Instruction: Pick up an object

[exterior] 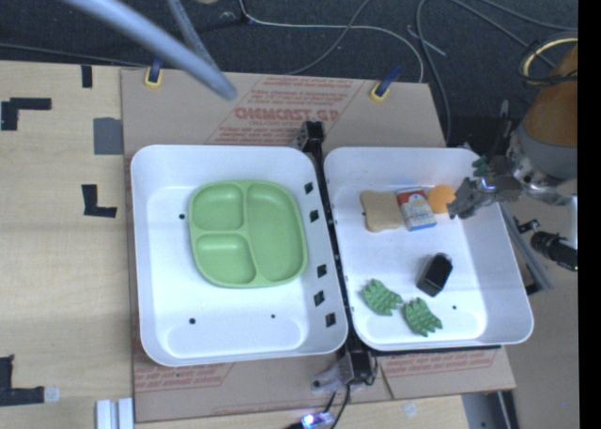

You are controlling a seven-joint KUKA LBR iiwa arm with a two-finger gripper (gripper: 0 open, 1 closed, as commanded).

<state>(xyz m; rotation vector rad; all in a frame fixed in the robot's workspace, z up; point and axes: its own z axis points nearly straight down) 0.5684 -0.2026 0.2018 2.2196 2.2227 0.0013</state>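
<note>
Bench (56, 258) of pale wood at the near edge, bearing a cardboard sheet (282, 103) with red print under two shallow white bins set side by side. Left bin (160, 324), toward 9 o'clock, holding a green divided plate (249, 233) with three compartments, lying flat near the bin's middle. Right bin (498, 314), toward 3 o'clock: nearest, at its 6 o'clock side, two green leafy pieces (379, 297) (422, 317) lying close together but apart; just beyond, a small black block (435, 273), tilted, well clear of the rest. Farther back, toward the bin's 12 o'clock, a row of three touching or nearly touching: a tan bread-shaped piece (377, 211), a small red and blue box (415, 208), an orange piece (439, 199). Gripper (467, 198) at the bin's 2 o'clock rim, just beside the orange piece, on a grey arm with an orange band (552, 117); jaw spread and any hold not discernible. Farthest, dark floor with loose cables (376, 14).
</note>
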